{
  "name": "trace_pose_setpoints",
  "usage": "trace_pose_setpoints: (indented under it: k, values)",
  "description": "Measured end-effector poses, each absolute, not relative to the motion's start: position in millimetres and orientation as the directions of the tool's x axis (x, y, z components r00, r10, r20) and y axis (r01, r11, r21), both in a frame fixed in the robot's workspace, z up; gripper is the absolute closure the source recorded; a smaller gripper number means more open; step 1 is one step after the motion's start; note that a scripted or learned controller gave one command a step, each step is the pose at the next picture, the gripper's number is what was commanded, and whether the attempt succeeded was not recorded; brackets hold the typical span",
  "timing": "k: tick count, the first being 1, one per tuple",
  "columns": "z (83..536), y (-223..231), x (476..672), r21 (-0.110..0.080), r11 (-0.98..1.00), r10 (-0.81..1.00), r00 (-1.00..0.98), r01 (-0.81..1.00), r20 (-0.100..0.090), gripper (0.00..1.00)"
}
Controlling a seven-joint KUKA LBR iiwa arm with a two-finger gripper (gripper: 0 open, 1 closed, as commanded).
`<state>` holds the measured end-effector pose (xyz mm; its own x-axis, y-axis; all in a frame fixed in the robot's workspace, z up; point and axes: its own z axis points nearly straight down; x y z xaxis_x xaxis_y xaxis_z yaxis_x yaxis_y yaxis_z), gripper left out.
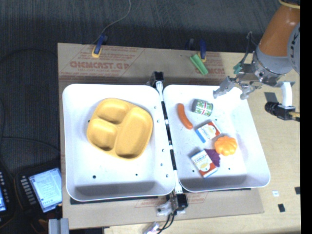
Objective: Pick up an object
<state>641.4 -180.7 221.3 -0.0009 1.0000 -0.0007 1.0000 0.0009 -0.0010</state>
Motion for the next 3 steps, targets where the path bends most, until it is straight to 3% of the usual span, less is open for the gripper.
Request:
trace_pose_setpoints:
  k: [1,2,3]
  values:
    - [95.3,-185.9,598.2,0.001,0.001,1.0,-0.001,1.0,-0.001,0.0]
    - [105.0,-186.1,598.1,0.0,0.0,1.0,0.0,1.0,-0.001,1.0]
    - [104.8,-186.1,598.0,0.0,0.0,1.0,0.0,1.0,0.0,0.0]
